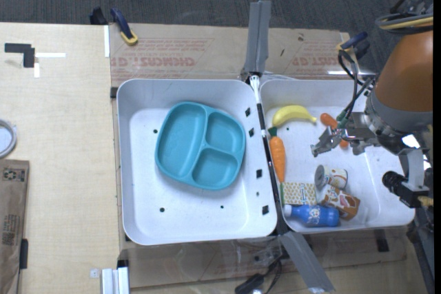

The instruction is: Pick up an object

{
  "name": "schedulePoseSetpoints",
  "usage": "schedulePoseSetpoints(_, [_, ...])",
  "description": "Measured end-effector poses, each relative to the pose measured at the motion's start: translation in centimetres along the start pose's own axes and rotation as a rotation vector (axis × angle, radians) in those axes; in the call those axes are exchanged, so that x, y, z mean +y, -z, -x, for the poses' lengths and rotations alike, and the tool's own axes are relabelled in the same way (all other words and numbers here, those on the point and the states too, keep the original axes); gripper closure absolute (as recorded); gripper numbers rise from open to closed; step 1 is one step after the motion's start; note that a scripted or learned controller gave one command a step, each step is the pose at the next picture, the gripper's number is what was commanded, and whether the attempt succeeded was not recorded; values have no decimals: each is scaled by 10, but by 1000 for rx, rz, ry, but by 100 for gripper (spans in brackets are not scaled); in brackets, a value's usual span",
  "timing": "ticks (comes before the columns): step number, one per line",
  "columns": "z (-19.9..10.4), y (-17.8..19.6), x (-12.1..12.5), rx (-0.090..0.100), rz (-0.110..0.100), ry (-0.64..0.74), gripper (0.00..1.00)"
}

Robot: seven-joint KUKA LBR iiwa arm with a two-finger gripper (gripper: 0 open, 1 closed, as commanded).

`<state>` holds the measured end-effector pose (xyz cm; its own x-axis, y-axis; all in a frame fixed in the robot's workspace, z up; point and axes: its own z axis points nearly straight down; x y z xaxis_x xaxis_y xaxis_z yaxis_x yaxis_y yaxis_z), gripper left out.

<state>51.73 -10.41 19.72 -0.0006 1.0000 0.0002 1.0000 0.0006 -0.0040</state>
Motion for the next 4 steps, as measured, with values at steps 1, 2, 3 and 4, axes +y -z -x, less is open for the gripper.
schedulePoseSetpoints(1, [30, -106, 33, -1, 3, 53, 0])
schedulePoseSetpoints(2, [12, -106, 27, 0, 1, 111, 0])
schedulePoseSetpoints(3, [43, -106, 40, -1, 4, 16, 0])
schedulePoseSetpoints(4, [43, -97, 40, -1, 3, 13, 100])
